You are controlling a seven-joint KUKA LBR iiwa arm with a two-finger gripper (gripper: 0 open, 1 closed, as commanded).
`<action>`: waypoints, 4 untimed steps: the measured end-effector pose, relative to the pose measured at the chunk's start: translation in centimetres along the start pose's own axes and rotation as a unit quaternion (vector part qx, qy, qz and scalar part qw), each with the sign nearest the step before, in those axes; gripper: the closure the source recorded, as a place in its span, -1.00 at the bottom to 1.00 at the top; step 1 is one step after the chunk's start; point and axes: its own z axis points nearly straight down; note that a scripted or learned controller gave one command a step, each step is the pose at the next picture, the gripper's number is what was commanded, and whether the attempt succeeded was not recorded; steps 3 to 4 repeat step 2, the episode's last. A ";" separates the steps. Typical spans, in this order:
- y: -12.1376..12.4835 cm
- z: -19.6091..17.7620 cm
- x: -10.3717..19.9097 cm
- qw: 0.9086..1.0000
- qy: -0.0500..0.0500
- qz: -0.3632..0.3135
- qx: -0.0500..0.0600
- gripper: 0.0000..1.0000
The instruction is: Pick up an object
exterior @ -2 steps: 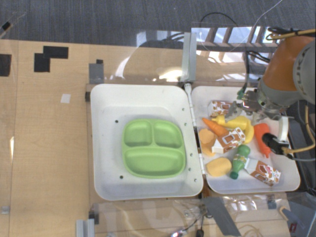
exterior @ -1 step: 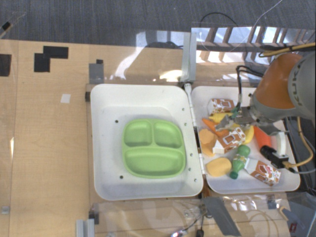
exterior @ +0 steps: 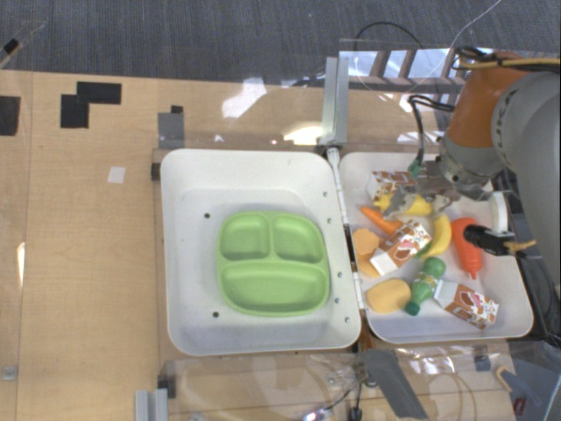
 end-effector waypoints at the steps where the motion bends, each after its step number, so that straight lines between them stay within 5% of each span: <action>1: -0.3 -1.3 -0.3 1.000 -0.001 -0.002 0.005 1.00; 2: 1.0 -8.0 5.3 0.995 -0.017 -0.096 -0.019 1.00; 4: 1.0 -8.0 5.3 0.995 -0.017 -0.096 -0.019 1.00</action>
